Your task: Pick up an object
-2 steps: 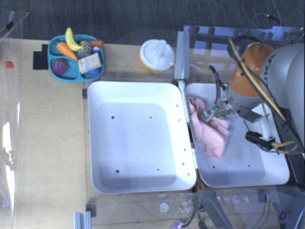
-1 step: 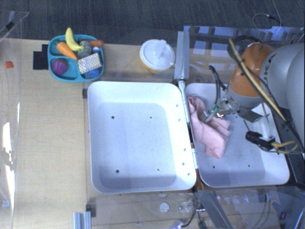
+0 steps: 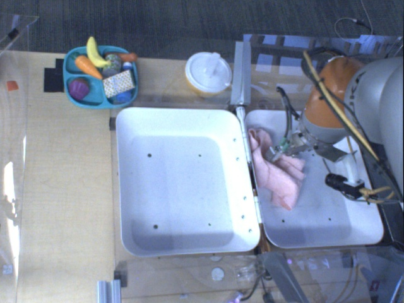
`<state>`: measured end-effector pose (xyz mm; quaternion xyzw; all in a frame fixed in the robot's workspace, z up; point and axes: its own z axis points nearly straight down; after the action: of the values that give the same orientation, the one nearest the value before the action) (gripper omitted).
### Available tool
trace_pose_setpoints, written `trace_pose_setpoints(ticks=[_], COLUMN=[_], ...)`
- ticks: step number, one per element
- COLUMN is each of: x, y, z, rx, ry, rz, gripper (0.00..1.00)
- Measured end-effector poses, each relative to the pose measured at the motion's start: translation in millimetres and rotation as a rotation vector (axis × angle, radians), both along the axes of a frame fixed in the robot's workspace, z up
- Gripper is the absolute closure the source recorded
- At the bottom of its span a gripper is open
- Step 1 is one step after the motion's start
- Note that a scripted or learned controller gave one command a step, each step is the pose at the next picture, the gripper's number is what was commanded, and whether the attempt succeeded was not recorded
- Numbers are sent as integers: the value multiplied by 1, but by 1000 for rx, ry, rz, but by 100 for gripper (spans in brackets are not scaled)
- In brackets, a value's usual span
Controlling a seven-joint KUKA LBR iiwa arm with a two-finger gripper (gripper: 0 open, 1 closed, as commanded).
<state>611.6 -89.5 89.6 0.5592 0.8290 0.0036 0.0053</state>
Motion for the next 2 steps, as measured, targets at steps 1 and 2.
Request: trace_pose_setpoints(ticks=[1,2], x=[-2,26], y=[-1,-35], z=[0,-1], rx=[2,0], ry=[0,1], rz=[-48,-112], gripper=[0,0])
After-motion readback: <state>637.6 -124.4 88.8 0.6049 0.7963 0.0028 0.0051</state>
